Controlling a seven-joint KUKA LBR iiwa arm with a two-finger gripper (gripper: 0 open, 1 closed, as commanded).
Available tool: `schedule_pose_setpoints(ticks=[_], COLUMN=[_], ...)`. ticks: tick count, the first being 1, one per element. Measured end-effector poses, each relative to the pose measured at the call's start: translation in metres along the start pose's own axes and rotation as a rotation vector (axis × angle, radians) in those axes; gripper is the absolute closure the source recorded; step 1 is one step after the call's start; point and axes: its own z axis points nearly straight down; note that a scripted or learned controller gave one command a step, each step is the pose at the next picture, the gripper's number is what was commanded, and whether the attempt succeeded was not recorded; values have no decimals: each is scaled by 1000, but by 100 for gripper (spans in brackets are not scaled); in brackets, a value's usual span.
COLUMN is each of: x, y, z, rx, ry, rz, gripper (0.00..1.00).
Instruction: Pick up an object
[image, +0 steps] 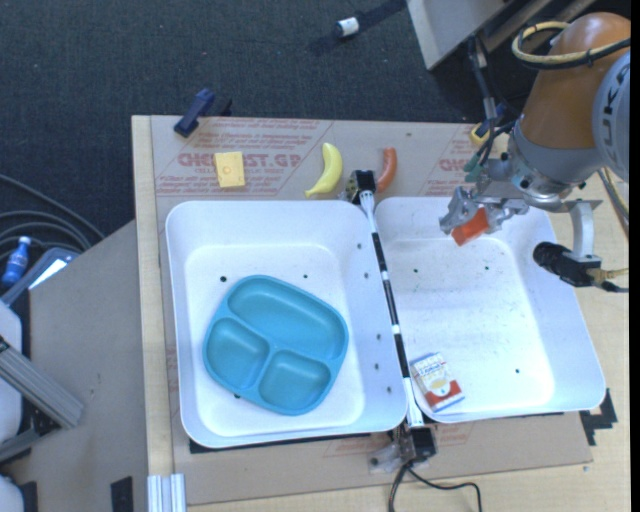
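Camera view, object: small orange-red block (469, 231) (partly hidden).
Pincer: two-finger gripper (472, 218) clamped on it, above the right white bin (560, 390).

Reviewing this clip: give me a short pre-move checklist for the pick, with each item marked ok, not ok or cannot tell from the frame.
1. Gripper is above the right bin: ok, over its far side.
2. Object between the gripper's fingers: ok, a small orange-red object sits there.
3. Grasp secure enough to lift further: cannot tell.
4. Small carton out of the way: ok, it lies at the right bin's near left corner, apart from the gripper.
5. Blue divided plate undisturbed: ok, flat in the left bin.
6. Banana and orange sausage-shaped item outside the bins: ok, on the board behind them.
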Motion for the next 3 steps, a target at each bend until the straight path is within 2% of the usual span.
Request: schedule_pose_setpoints(ticks=[1, 2, 3], x=[77, 121, 163], y=[-6, -115, -142], z=[27, 35, -23], rx=[5, 5, 4], ry=[2, 1, 1], rz=[0, 1, 1], gripper=[100, 100, 100])
